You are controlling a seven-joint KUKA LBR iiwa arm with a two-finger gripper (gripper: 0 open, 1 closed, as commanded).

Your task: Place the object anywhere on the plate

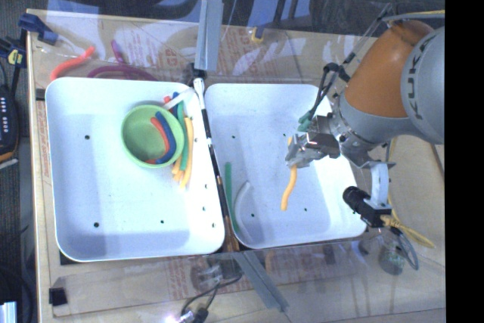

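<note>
A thin orange-yellow stick [288, 190] hangs over the floor of the right bin [257, 125], its top end between the fingers of my gripper [296, 160]. The gripper is shut on that stick, above the middle right of the bin. The green round plate [138, 136] rests in the left bin [91, 200], toward its upper right part. A red curved piece [161, 129] lies on the plate, with a blue piece by the plate's lower rim.
Yellow and orange sticks [185, 156] lean along the plate's right rim, near the wall between the bins. In the right bin a green stick [228, 194] and a pale curved strip [240, 202] lie by the left wall. Red tubing [113, 72] lies behind the left bin.
</note>
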